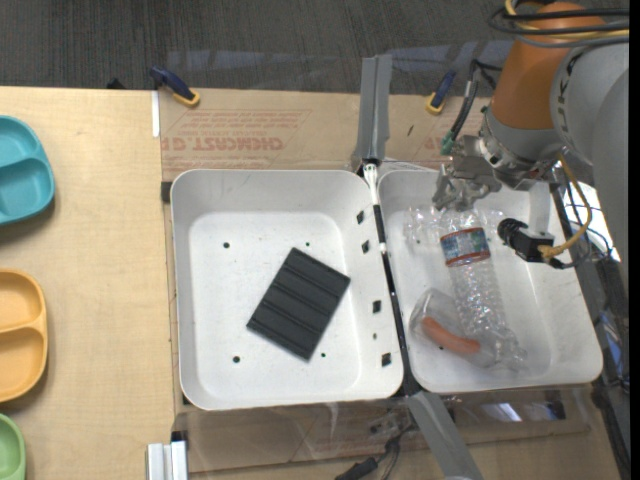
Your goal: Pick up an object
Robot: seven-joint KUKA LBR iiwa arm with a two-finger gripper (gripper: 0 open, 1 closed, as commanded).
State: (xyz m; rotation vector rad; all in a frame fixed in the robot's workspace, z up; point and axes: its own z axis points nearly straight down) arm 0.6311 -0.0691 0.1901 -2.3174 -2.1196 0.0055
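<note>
The arm (560, 78), grey with an orange band, is reaching in from the right and hanging over the far part of the right bin (575, 368). Its gripper (462, 190) is sitting low over the far left area of that bin, right at the cap end of a clear plastic bottle (472, 283), and whether the fingers are apart or together cannot be told from this angle, since the metal parts are blurring into the crinkled clear plastic beneath them. The bottle is lying on the bin floor with its cap end pointing far and its body running toward the near side; a blue and red label is wrapping around it close to the gripper. Just beside the bottle's near end, a small orange-red sausage-shaped item (451, 337) is lying on the bin floor, partly under clear plastic. The left bin (200, 298) is sitting just beside the right one, and a flat black ridged rectangle (299, 302) is lying tilted near its middle. On the wooden surface (90, 218) well to the left, a teal tray (22, 180), an orange tray (18, 333) and a green one (8, 450) are lining the left edge.
</note>
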